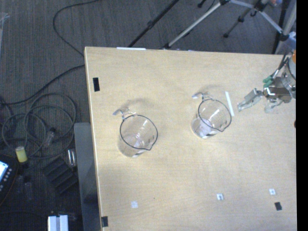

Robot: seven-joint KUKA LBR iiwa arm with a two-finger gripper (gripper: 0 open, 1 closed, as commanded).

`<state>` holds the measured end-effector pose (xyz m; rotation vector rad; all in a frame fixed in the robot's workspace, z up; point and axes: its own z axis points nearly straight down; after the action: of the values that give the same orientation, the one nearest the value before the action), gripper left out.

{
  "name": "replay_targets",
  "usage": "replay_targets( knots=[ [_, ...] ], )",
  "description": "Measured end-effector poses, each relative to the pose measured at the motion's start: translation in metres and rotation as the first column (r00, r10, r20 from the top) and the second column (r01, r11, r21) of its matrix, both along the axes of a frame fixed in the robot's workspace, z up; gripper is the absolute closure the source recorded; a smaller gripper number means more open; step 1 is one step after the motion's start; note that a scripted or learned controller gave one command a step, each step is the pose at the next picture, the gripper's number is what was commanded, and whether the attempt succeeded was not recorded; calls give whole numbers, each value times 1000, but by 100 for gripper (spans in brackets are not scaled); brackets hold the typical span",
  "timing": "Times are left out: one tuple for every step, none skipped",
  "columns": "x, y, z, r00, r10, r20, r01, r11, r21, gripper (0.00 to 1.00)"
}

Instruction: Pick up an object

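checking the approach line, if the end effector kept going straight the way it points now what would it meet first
Probably the small white stick, then the right-hand clear cup. The end effector points left toward them, though its height above the table is unclear.

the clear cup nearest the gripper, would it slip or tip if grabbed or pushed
The clear cup looks like smooth transparent plastic or glass, so two fingers may slip on its wall. It stands upright and seems thin and light, so a side push would probably slide or tip it. The gripper sits just to its right.
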<state>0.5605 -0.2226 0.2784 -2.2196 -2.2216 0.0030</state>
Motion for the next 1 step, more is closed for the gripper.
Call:
replay_targets(
  knots=[
    [16,41,-196,995,-96,-1,96,995,1,0]
  ],
)
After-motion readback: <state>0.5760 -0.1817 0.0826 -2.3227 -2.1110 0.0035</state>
